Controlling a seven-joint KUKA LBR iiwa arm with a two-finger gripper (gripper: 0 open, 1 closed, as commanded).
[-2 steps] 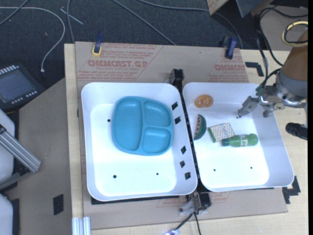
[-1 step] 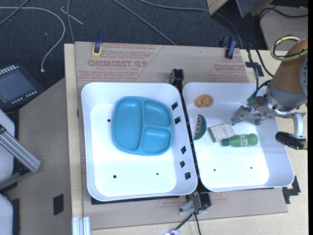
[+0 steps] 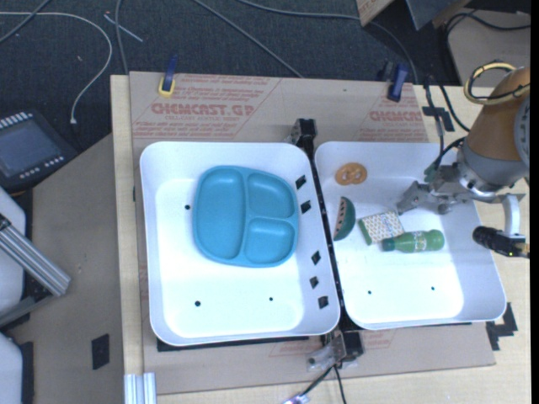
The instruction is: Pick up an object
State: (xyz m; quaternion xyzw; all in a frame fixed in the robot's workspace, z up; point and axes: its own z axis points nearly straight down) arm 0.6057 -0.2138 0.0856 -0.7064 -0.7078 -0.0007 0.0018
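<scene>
I'm watching the claw (image 3: 414, 199) hang over the upper right part of the right bin (image 3: 472, 301), and from this slant I cannot tell whether it is spread or closed; nothing shows in it. The nearest candidate is the green bottle (image 3: 414, 241), lying on its side on the bin floor just below the claw in the camera view, toward the near edge. Its long axis runs left to right across the bin, cap end toward the right wall, so I'd judge a grasp wants to straddle it across the short way, coming down from above. Touching its left end is a small patterned packet (image 3: 381, 225), which crowds that side. Further left, a watermelon slice (image 3: 341, 218) sits close to the divider, and a round cookie (image 3: 351, 174) lies above it, well apart from the bottle. The blue divided plate (image 3: 246, 215) sits in the left bin (image 3: 168, 251), far from the arm (image 3: 497, 137). The bottle is the short reach, I reckon: down and a touch toward me.
</scene>
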